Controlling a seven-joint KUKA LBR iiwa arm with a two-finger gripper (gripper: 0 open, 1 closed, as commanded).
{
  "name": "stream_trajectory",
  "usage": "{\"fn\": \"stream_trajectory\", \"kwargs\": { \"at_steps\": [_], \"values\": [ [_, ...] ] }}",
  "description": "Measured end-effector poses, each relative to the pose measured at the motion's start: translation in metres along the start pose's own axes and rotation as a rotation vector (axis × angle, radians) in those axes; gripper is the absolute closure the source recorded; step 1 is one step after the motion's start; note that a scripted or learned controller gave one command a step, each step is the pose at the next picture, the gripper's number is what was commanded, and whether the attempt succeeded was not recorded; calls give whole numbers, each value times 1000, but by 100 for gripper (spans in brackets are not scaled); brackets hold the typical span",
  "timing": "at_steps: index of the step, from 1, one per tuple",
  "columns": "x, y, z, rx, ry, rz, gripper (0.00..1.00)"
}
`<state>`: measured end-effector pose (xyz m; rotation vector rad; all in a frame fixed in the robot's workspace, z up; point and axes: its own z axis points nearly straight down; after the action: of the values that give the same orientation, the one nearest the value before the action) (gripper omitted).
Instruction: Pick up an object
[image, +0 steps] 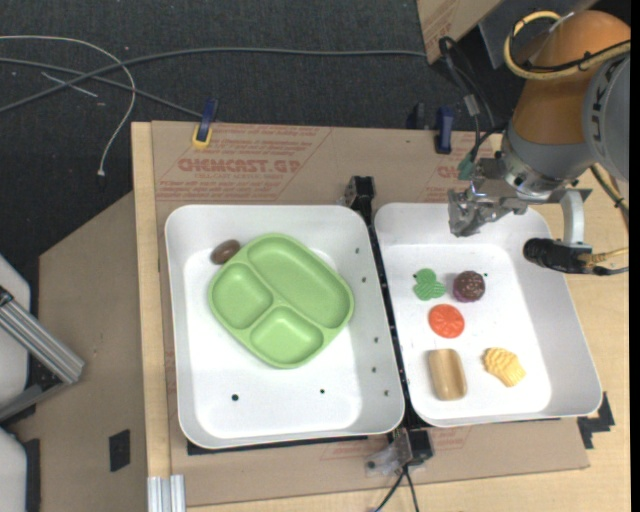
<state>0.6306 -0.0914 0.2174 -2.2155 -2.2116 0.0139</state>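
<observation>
The right bin (560, 400) holds several small toy foods: a green leafy piece (428, 285), a dark maroon round piece (469, 287), a red-orange disc (446, 320), a tan cylinder (447, 373) and a yellow ridged piece (505, 366). My gripper (468, 215) hangs over the back edge of the right bin, up and slightly right of the green piece, apart from all the objects. Nothing shows between its fingers.
The left bin (200, 400) bears a green three-compartment plate (281, 298), and a small brown oval (225, 251) lies beside the plate's upper left. A black divider (375, 270) runs between the bins. Cables lie on the dark floor behind the bench.
</observation>
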Motion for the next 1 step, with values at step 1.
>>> {"fn": "stream_trajectory", "kwargs": {
  "at_steps": [1],
  "values": [
    [0, 2, -8, -12, -1, -2, 0]
  ]
}}
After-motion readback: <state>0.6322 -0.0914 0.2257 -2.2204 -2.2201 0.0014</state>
